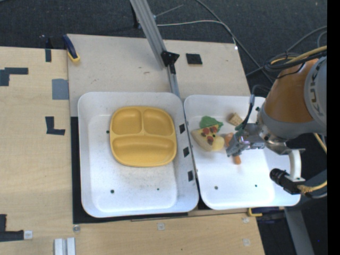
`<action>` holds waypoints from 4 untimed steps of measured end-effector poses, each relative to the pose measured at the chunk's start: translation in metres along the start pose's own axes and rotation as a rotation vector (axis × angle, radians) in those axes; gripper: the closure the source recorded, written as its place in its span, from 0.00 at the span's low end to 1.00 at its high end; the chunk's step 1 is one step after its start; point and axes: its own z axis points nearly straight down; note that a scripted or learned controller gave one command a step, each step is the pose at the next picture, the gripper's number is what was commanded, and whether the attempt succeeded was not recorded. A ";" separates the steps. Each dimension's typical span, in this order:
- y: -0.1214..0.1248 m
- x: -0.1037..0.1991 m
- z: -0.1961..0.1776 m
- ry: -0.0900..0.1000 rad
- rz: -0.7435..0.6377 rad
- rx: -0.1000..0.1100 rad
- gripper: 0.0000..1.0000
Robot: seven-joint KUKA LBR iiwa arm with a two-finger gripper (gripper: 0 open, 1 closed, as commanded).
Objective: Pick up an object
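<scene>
Several small toy food pieces lie in the right bin (234,190): a pale yellow piece with red spots (209,140), a green leafy piece (210,123), a tan block (234,119) and an orange piece (237,159). My gripper (238,145) hangs low over the middle of this bin, just right of the yellow piece and right above the orange one. The arm's orange band and grey wrist cover the bin's right side.
The left bin (95,185) holds a yellow divided plate (143,136). A metal pole (151,28) slants in from the top toward the gap between the bins. Cables trail across the dark floor at the upper right.
</scene>
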 end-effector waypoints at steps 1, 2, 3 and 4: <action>0.001 0.000 -0.033 0.000 0.000 0.001 1.00; -0.002 0.052 -0.032 0.003 -0.005 0.006 1.00; 0.018 0.102 -0.027 0.002 -0.005 0.005 1.00; 0.020 0.155 -0.038 0.002 -0.006 0.005 1.00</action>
